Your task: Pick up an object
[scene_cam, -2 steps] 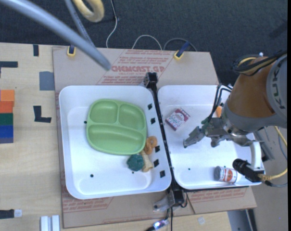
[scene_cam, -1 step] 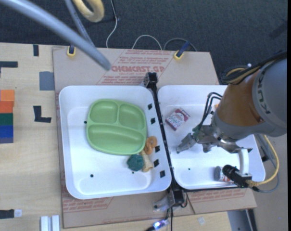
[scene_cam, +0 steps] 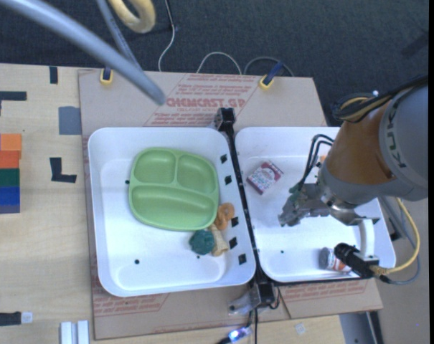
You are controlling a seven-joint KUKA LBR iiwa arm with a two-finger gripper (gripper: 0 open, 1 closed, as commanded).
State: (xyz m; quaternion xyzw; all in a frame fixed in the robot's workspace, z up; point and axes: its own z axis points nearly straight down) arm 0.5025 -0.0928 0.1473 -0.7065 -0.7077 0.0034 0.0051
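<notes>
My gripper [scene_cam: 291, 213] hangs low over the middle of the right bin [scene_cam: 274, 269], pointing toward the bin's left side. A small red and white packet [scene_cam: 264, 177] lies on the bin floor up and left of it, apart from the gripper. Nothing shows held in the gripper. The left bin [scene_cam: 109, 264] holds a green divided plate [scene_cam: 175, 190], and at the plate's lower right edge lie a teal lump [scene_cam: 201, 242] and an orange and tan toy [scene_cam: 222, 228].
The divider between the bins [scene_cam: 238, 199] runs just left of the gripper. A small grey and orange thing [scene_cam: 330, 259] lies near the right bin's front wall. Coloured blocks [scene_cam: 4, 174] stand on the bench at far left.
</notes>
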